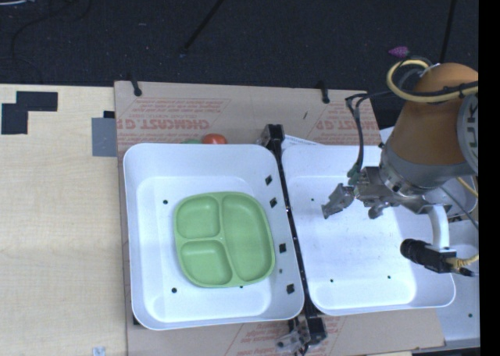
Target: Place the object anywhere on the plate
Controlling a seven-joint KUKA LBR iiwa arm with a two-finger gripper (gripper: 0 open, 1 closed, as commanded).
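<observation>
Green plate (224,238) is seen centred in left bin (148,190); gripper (337,202) is hung over right bin (351,284), near its left wall, finger state cannot be told.

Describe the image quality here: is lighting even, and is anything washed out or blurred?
Camera view: the white bins are bright and nearly washed out, so their floors show little texture; the green plate reads clearly with its three compartments; the area beyond the bench is dark, with cables barely visible; the gripper is slightly soft and casts little shadow; a small red-orange thing behind the left bin's rim is too small to identify.
</observation>
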